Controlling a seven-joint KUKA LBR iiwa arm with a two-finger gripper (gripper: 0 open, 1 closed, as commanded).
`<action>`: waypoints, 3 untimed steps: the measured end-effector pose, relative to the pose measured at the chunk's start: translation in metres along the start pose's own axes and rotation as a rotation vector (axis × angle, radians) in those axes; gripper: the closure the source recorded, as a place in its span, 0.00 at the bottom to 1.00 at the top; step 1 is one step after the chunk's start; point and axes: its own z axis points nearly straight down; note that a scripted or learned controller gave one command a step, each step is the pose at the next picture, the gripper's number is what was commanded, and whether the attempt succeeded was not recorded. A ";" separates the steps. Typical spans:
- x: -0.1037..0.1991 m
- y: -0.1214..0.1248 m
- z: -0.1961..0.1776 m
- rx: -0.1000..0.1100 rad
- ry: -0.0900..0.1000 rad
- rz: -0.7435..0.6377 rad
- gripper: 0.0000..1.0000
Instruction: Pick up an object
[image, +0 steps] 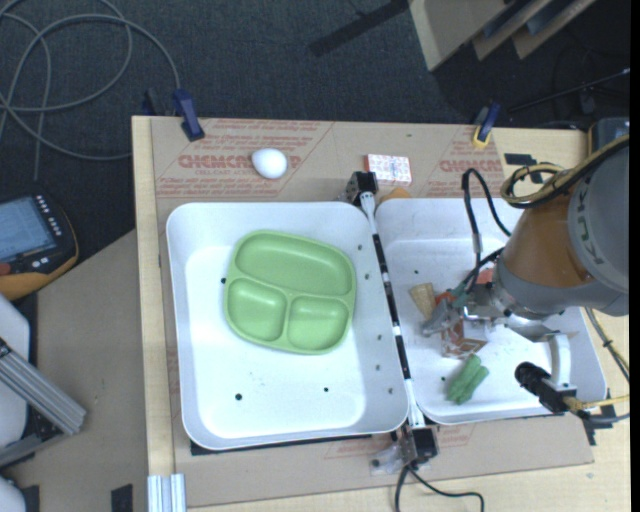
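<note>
The grey and orange arm (560, 250) is reaching in from the right and hanging over the right bin (560, 400). Its gripper (458, 318) is pointing down low in the middle of that bin, right among a few small things. I cannot tell how the gripper is set or if it is grabbing anything.

A small tan thing (422, 296) is lying just to the left of the gripper. A brownish thing (462, 345) is sitting right under it. A green thing (466, 381) is lying a bit nearer the front edge of the bin.

The left bin (200, 380) is holding a green plate (290, 291) with three parts. A white ball (268, 161) and a little spotted box (389, 167) are sitting on the table (300, 135) behind the bins.
</note>
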 end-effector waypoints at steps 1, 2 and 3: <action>-0.008 0.002 0.000 0.000 0.000 0.001 0.00; -0.017 -0.042 0.000 0.003 0.001 0.002 0.00; -0.017 -0.042 -0.009 0.002 0.001 0.002 1.00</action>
